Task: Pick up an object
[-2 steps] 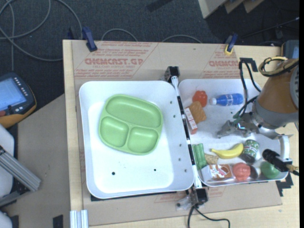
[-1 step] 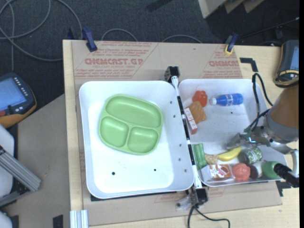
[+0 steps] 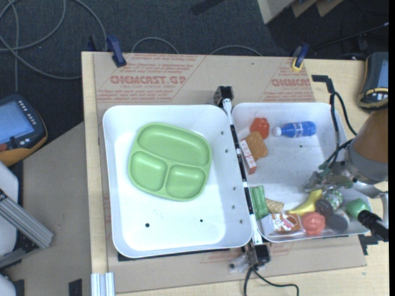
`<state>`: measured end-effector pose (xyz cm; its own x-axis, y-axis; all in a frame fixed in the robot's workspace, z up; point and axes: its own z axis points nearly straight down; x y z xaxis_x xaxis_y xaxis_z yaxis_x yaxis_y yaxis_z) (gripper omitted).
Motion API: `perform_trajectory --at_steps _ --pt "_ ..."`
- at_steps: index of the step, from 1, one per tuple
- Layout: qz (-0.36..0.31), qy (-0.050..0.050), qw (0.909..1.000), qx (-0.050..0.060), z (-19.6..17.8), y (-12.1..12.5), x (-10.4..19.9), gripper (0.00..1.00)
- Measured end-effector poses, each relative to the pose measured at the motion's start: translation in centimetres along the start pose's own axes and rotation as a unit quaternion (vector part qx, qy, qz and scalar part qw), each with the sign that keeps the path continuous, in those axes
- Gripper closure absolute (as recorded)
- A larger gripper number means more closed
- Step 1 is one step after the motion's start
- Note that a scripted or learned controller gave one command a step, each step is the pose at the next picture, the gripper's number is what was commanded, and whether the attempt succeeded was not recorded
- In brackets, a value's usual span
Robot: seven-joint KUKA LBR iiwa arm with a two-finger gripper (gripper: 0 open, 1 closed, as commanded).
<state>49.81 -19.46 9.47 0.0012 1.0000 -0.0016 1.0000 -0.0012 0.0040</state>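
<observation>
Nearest to us, along the front wall of the right bin (image 3: pixel 281 108), we see a crowded row of small things: a green packet (image 3: pixel 257 201) at about 8 o'clock in that bin, a red-and-white wrapper (image 3: pixel 284 222) beside it, a red ball (image 3: pixel 314 222), a yellow banana-like piece (image 3: pixel 308 203) just above the ball, and a green round thing (image 3: pixel 356 208) at about 4 o'clock.

Just behind these, at roughly 3 o'clock in the bin, the pincer (image 3: pixel 330 180) is low over the heap, its dark metal parts touching or nearly touching the yellow piece. We cannot tell how its fingers stand, nor whether anything lies between them. The orange band of the arm (image 3: pixel 373 142) rises behind it at the right edge.

Farther back, a red-and-white box (image 3: pixel 247 156) lies against the left wall with a brown piece (image 3: pixel 258 147) touching it, a red-orange object (image 3: pixel 260 127) sits at 11 o'clock, and a blue bottle (image 3: pixel 296 129) lies on its side at 12 o'clock.

Left of all this, the left bin (image 3: pixel 123 227) carries a green divided plate (image 3: pixel 170 161) toward its far half, on the counter (image 3: pixel 160 79).
</observation>
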Motion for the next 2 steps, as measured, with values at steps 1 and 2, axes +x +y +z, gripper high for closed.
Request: perform_trajectory --at_steps 1,2 --pt "-0.002 0.001 1.0 0.001 -9.0 3.4 8.0 1.0" --pt "-0.002 0.002 1.0 0.001 -12.4 8.1 18.1 1.0"
